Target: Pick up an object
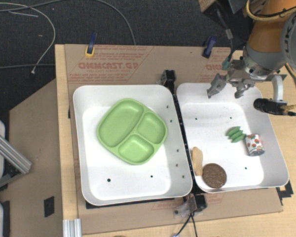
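2 white bins (89,181), green divided plate (132,131) in left one, gripper (227,88) spread wide, grasping nothing, above right bin.

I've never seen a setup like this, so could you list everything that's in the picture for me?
Bins: two, white, side by side on the bench.
Divided plate: one, light green, in the left bin.
Pea pod: one, green, right bin, right of middle.
Small can: one, white with red spots, lying right of the pea pod.
Round cookie: one, brown, right bin's near edge.
Tan stick: one, beside the cookie.
Clips: two, blue, on the cardboard's far edge.
Gripper: one, grey, open, over the right bin's far edge.
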